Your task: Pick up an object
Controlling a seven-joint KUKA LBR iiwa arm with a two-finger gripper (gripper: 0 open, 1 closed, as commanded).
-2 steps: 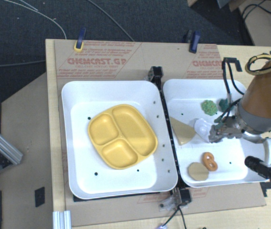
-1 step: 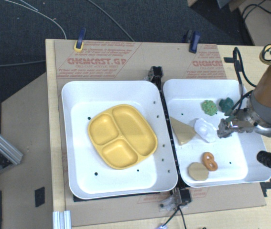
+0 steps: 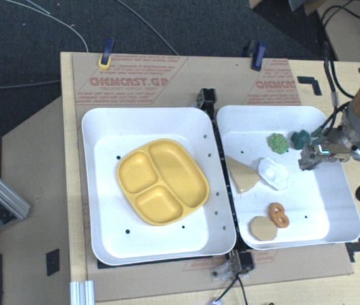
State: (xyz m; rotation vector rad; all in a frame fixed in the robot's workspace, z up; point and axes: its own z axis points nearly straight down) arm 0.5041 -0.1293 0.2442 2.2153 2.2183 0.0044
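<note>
Right bin (image 3: 332, 227) contents: bumpy green broccoli-like piece (image 3: 279, 143), dark teal lump (image 3: 301, 138), glossy white crumpled item (image 3: 273, 173), flat tan wedge (image 3: 242, 175), orange pretzel shape (image 3: 279, 214), round beige disc (image 3: 263, 228). Gripper (image 3: 312, 156) hangs at the bin's right side, just right of the teal lump; can't tell its state. Left bin (image 3: 97, 189) holds a smooth yellow three-compartment plate (image 3: 162, 181).

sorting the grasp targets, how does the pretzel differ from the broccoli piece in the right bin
The pretzel is orange-brown with holes through it; the broccoli piece is green and bumpy. The pretzel lies at the bin's near side, next to a tan round piece; the broccoli lies at the far side, close to the gripper. Both are small and lie in the right bin.
</note>
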